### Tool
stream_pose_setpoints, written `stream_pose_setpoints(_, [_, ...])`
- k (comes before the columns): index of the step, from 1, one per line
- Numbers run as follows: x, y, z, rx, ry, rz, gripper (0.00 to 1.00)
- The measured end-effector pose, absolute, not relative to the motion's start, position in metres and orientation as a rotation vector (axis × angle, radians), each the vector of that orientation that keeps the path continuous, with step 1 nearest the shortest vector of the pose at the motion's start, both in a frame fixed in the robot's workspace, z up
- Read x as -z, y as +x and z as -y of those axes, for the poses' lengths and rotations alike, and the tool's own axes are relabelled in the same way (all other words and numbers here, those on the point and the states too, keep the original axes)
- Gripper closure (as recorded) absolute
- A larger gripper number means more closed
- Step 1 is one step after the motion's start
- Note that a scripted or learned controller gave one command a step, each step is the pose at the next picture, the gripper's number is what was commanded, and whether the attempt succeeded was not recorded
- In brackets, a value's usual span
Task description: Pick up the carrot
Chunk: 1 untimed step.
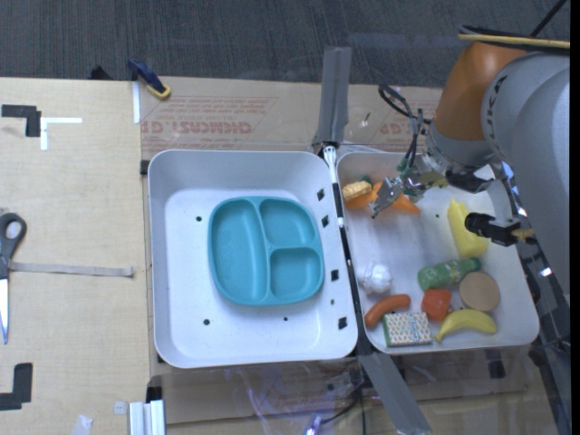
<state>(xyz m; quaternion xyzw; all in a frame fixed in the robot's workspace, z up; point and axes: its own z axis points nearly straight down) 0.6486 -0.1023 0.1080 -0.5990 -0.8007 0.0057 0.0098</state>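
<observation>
At twelve o'clock in the right bin (521, 329), my gripper (391, 194) sits over the carrot (404, 206); I cannot tell its opening, so I'd centre it before lifting.

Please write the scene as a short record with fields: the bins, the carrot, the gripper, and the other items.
left bin: holds a blue divided plate
right bin: holds toy food
carrot: far end of right bin, next to the corn
gripper: low over the carrot; grasp not clear
near end of right bin: sausage, tomato, banana, box
bench, left: scissors
</observation>
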Motion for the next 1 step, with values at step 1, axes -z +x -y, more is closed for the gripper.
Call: stream_pose_setpoints(1, [-0.1919, 0.6109, 0.021, -0.003, -2.067, 2.367, 1.0])
